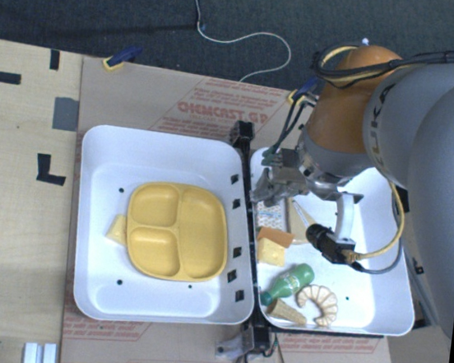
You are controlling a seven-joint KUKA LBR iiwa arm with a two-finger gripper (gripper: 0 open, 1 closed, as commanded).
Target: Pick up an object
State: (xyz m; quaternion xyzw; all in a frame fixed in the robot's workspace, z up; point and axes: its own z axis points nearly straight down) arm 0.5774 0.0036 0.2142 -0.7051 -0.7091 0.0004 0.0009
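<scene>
Yellow plastic dominates the left bin (105, 160): I see a three-compartment divided plate (177, 230) lying flat near its middle, with a pale yellow wedge-like piece (117, 228) tucked just under its left edge. The right bin (387, 318) holds the small toy food. I note an orange-tan cheese-like block (276, 239) touching a paler yellow block (270, 254) just below it, both close to the divider between the bins. Below those sit a green bottle-shaped toy (288, 281), a curled shrimp (319, 303) just to its right, and a tan cone-like piece (286, 311) at the front edge, the three nearly touching. A patterned flat card or packet (270, 216) lies against the divider, above the cheese blocks. The arm's orange band (350, 97) and grey wrist hang over the back of the right bin, and the gripper (276, 185) is low over the bin's back left area, just above the patterned piece. I cannot tell from this angle whether its pincer is apart or together, and I see nothing between it. Both bins rest on a cardboard sheet (212, 104).
</scene>
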